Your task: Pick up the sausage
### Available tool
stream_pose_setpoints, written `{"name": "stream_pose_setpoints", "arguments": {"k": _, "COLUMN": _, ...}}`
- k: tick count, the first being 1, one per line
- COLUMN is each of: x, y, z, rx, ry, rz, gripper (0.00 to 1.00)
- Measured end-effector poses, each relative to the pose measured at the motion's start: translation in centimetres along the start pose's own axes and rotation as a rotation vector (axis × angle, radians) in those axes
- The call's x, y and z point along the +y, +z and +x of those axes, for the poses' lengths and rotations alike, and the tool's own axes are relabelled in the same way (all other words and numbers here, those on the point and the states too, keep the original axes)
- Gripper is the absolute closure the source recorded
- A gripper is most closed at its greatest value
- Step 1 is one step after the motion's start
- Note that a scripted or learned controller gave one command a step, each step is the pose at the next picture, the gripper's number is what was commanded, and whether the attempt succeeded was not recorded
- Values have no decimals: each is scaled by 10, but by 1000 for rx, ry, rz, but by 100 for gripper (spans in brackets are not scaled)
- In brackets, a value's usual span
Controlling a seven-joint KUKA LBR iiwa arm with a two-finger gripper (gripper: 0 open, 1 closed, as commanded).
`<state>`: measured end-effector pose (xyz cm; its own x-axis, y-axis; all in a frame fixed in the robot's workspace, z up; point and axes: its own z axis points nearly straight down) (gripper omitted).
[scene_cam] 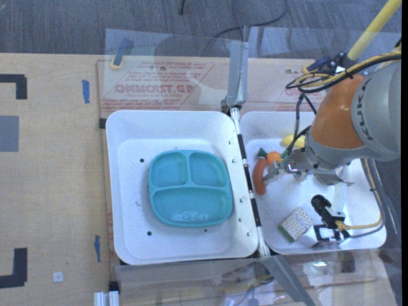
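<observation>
The sausage (259,176) lies by the right bin's (376,234) left edge, not lifted; the gripper (280,167) is beside it, its opening impossible to tell.

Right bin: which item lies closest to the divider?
The orange-red sausage, a curved link along the right bin's left wall; the sponge and carrot sit farther in.

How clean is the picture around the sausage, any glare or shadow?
Camera view: even light, no glare on the sausage, which reads sharp against the right bin; the arm shadows the tool area slightly; clear panels along the top reflect faintly.
</observation>
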<state>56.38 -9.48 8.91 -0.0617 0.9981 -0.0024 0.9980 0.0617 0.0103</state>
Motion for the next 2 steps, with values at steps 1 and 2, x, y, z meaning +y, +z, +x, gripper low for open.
{"name": "stream_pose_setpoints", "arguments": {"k": 1, "x": 21, "y": 1, "z": -1, "rx": 1, "ry": 233, "rz": 3, "gripper": 0}}
{"name": "stream_pose_setpoints", "arguments": {"k": 2, "x": -44, "y": -1, "z": 5, "rx": 2, "ry": 389, "rz": 8, "gripper": 0}}
